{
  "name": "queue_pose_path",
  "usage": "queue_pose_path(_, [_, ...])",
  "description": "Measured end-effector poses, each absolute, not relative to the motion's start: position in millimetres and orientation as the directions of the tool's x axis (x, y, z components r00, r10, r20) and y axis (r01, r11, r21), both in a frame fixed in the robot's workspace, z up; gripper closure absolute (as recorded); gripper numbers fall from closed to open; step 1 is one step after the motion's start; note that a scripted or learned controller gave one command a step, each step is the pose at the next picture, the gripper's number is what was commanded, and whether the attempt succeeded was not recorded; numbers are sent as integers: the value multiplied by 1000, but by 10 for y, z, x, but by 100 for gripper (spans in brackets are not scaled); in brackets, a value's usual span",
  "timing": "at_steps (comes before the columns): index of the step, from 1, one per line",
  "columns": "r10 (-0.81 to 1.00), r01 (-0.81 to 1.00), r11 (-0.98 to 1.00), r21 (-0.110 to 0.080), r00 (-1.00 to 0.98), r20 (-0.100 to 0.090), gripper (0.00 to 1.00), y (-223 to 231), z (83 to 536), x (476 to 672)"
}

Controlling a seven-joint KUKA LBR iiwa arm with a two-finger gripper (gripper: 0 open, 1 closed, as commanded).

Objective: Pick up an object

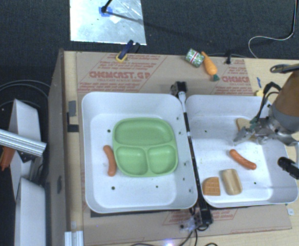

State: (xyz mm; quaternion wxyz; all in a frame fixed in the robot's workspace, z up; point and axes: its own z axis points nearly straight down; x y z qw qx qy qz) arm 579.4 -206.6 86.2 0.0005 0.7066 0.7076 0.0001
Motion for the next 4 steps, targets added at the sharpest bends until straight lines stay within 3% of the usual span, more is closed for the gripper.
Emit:
queue_pose_path(1, [1000, 1000, 5, 4, -5, -1, 0, -2060, 852, 6378])
queue_pose_path(2, [1000, 1000, 7, 7, -7, -3, 100, -2064, 967, 6390])
queue_pose_path(3, [1000, 1000, 5, 2, -5, 0, 100, -1312, 1155, 6116])
queue_pose_path(4, [1000, 1000, 4, 4, -4, 1, 100, -359, 1852, 6143])
